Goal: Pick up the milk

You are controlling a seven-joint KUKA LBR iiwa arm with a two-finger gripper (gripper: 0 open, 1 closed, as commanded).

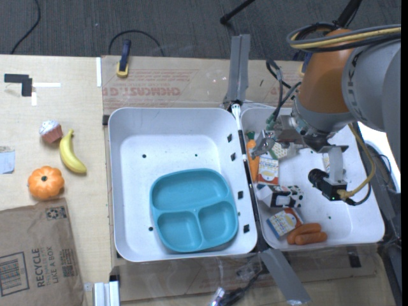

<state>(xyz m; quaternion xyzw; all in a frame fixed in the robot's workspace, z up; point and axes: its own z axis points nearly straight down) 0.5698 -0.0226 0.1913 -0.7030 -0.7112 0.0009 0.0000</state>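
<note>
The milk is a small black-and-white cow-patterned carton lying on its side in the right bin, near that bin's left wall. My gripper hangs over the bin's upper left part, above and a little left of the milk and apart from it. Its fingers are open with nothing between them. Just below the fingertips lie a white and orange box and an orange carrot. The grey arm with its orange band covers the bin's far right corner.
A small orange-labelled carton and two sausages lie at the right bin's front. The left bin holds a blue divided plate. A banana, pumpkin and cupcake sit on the bench at left.
</note>
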